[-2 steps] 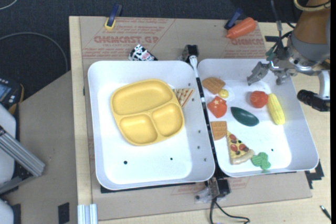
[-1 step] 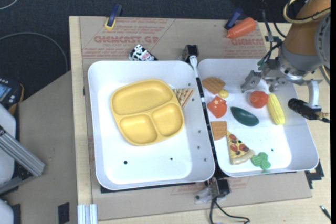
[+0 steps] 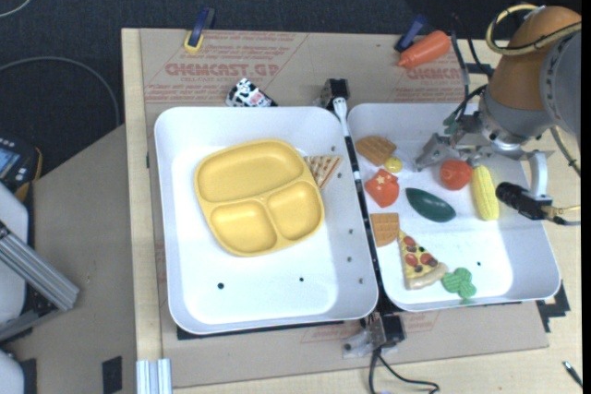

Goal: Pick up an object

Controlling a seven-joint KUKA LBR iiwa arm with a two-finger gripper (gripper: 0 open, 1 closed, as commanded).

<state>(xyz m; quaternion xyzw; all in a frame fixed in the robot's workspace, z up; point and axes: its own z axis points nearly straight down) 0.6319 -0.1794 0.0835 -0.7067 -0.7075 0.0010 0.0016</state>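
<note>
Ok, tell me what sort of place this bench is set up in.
Most likely a robotics lab test bench, not a kitchen. Two shallow white bins sit on a clamped board, the food such as the corn cob and pizza slice looks like toys, and a grey arm's gripper hangs over them.

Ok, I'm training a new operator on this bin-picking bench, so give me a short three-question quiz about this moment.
1. True or false: the yellow divided tray lies in the left bin.
2. Which toy sits nearest the gripper: A) broccoli B) tomato C) pizza slice?
3. What yellow food lies just right of the tomato?

Key: 1 true; 2 B; 3 corn cob.
</note>
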